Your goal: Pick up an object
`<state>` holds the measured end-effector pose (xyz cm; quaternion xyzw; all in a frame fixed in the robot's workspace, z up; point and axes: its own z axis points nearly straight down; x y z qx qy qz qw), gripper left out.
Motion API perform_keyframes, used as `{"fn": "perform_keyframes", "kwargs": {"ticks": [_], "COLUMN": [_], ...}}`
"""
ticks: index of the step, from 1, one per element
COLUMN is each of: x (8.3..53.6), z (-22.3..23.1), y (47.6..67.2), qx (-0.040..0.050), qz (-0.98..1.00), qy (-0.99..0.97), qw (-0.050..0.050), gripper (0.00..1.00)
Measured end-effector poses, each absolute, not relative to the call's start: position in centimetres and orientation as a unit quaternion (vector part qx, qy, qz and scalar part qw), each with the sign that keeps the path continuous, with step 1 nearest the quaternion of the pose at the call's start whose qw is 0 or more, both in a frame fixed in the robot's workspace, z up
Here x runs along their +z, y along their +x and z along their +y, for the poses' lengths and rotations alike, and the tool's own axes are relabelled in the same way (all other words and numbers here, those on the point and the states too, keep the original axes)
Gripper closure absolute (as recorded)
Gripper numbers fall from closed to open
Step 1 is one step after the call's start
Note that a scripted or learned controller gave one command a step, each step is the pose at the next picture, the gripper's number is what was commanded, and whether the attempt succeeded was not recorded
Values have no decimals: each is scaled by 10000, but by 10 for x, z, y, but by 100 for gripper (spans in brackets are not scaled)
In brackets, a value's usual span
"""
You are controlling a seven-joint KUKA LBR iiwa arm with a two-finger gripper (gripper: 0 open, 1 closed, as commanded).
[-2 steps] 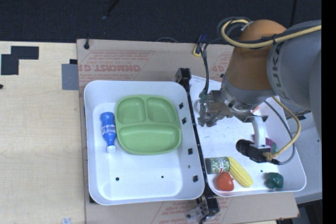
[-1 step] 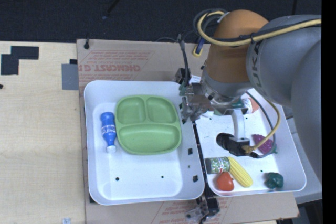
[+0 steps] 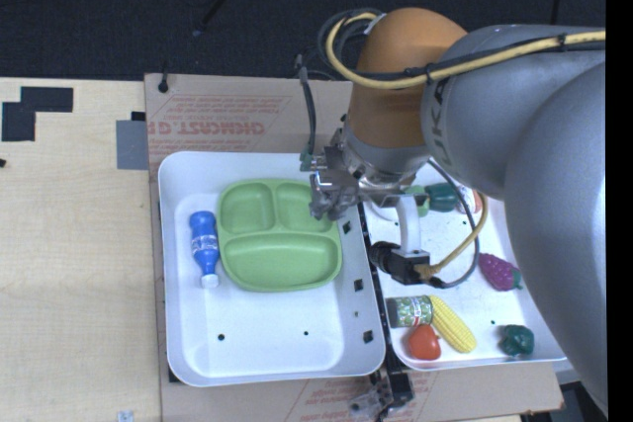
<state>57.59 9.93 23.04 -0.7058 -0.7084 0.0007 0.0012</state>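
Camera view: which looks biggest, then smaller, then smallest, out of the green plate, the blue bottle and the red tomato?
1. green plate, by far the largest.
2. blue bottle, long and thin.
3. red tomato, smallest.

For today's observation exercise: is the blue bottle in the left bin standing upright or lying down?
Lying down. The blue bottle rests lengthwise on the left bin floor, white cap toward the camera.

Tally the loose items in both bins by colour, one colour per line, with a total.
Green: 3, the divided plate, the dark green vegetable and the item under the arm
Blue: 1, the bottle
Yellow: 1, the corn
Red: 1, the tomato
Purple: 1, the eggplant
Metallic: 1, the can
Total: 8
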Motion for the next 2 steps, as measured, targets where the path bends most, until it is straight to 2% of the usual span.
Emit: {"fn": "perform_keyframes", "kwargs": {"ticks": [1, 2], "x": [236, 222], "z": [102, 108], "y": [562, 568], "qx": [19, 26], "qz": [-7075, -7071], "qy": [-7067, -7072], "qw": [21, 18], "gripper": [100, 100]}}
